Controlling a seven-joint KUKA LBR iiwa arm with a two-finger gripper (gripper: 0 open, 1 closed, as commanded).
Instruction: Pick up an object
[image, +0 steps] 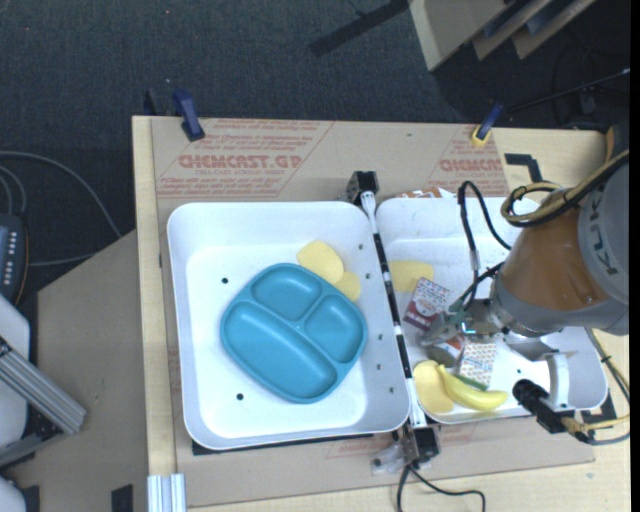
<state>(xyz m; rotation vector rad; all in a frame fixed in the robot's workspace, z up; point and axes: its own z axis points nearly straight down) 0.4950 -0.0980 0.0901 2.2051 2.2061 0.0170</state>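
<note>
My gripper (447, 328) is low in the right bin (440, 212), reaching in from the right. It sits among small printed packets: one red-and-white packet (430, 296) just above it and another packet (478, 362) just below and to its right. A yellow banana (468, 393) and a pale yellow piece (430, 385) lie at the bin's front. A flat yellow piece (408, 273) lies further back. The arm hides the right half of this bin.
The left bin (200, 240) holds a blue divided plate (292, 330), with two pale yellow pieces (322, 261) behind it near the wall between the bins. Black cables (480, 225) loop over the right bin's back. Clamps sit on the bench's far edge.
</note>
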